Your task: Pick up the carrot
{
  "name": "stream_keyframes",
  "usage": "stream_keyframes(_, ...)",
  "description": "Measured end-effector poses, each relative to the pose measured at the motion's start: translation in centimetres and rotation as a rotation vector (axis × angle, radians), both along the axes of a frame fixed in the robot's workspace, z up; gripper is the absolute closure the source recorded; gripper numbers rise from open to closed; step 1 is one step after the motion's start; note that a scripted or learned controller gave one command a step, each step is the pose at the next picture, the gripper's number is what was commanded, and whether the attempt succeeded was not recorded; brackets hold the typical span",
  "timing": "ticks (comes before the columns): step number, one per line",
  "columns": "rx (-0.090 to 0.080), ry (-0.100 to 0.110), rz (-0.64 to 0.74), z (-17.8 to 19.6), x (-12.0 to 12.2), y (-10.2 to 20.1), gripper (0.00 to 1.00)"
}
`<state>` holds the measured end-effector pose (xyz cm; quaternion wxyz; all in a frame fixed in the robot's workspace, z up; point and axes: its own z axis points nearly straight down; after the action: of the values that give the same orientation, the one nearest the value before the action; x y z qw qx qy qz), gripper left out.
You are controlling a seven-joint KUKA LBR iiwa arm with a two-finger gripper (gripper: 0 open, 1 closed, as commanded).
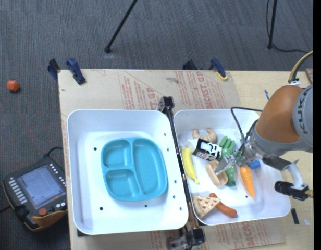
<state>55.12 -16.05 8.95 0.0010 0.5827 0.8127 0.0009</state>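
The orange carrot (247, 181) lies in the right bin (275, 208), right of centre, with its tip pointing toward the front edge. My gripper (227, 163) is low over the pile of toy food just left of the carrot's top end. It hangs above a tan bread piece (218, 174) and a green vegetable (231, 176). The carrot lies free on the bin floor, beside the gripper and not in it. The grey wrist with its orange band (279, 116) hides the bin's right rear part.
Also in the right bin are a yellow banana (189, 164), a black-and-white packet (208, 149), a pizza slice (205, 204), a red sausage (226, 209) and a small blue piece (254, 164). The left bin (82, 191) holds a blue divided plate (134, 169).
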Motion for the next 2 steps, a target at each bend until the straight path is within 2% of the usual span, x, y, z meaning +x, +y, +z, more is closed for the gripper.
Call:
stream_keyframes(1, 0.002, 0.003, 0.105, 0.0, -5.6, -0.9, 0.0)
stream_keyframes(2, 0.005, -0.001, 0.099, 1.3, -5.3, -0.9, 1.0)
